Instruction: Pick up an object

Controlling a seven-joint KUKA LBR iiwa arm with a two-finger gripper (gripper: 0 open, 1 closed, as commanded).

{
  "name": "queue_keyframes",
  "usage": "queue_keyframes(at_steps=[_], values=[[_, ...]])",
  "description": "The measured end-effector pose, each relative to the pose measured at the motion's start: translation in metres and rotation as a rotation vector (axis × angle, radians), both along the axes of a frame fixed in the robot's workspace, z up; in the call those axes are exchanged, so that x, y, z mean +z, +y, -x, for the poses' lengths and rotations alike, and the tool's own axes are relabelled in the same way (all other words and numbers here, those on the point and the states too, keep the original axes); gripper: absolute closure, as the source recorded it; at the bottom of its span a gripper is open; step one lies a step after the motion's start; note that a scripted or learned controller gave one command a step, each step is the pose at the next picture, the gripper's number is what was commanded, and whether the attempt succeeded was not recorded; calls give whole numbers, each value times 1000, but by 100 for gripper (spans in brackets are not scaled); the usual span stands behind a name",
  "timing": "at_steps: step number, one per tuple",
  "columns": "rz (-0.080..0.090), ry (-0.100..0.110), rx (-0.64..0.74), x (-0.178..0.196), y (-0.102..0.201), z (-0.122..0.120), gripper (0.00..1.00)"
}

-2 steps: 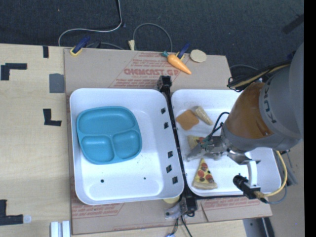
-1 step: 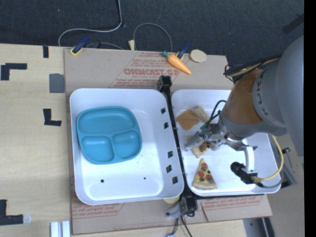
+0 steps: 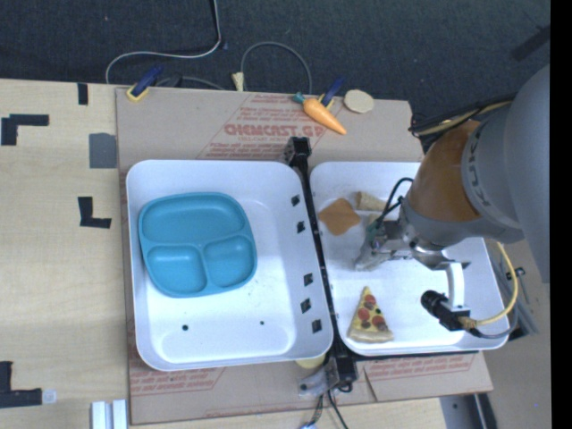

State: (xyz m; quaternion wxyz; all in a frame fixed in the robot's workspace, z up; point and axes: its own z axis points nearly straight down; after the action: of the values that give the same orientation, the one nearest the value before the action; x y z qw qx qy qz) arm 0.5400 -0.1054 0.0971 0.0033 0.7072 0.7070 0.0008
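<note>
We see the gripper (image 3: 370,253) lowered into the right bin (image 3: 474,342), but we cannot tell how it is set. Just above and left of it lies a brown flat piece (image 3: 338,215), with a tan piece (image 3: 368,202) beside that. Below the gripper rests a toy pizza slice (image 3: 369,315). Well to its left, a blue divided plate (image 3: 197,242) sits in the left bin (image 3: 170,351).
</note>
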Motion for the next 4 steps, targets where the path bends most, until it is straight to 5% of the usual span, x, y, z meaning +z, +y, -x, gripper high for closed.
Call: queue_keyframes(at_steps=[1, 2, 3, 4], values=[[0, 1, 0, -1, 0, 0, 0], [-1, -1, 4, 14, -25, -89, 0], [1, -13, 0, -6, -57, -11, 0], [0, -4, 5, 18, -72, -104, 0]])
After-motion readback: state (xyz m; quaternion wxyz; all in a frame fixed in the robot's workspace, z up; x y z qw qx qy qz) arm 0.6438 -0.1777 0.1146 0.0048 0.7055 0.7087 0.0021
